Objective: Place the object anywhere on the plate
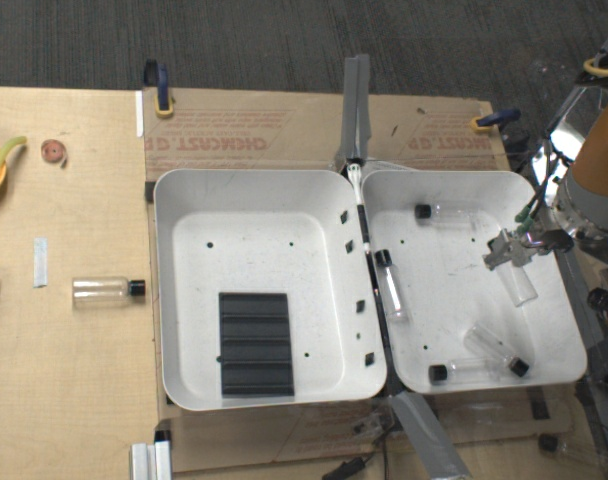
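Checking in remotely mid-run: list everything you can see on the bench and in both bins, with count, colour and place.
White bins: 2, side by side on the bench.
Ribbed plate: 1, black, lower middle of the left bin.
Clear vials with black caps: about 5 in the right bin; one near the top, one along the left wall, two or three by the bottom edge. Exact count is hard to tell.
Loose vial: 1, clear with black cap, lying on the bench left of the bins.
Clamps: 2, blue and yellow, along the cardboard's top edge.
Gripper: 1, grey, over the right bin's right side; fingers blurred.
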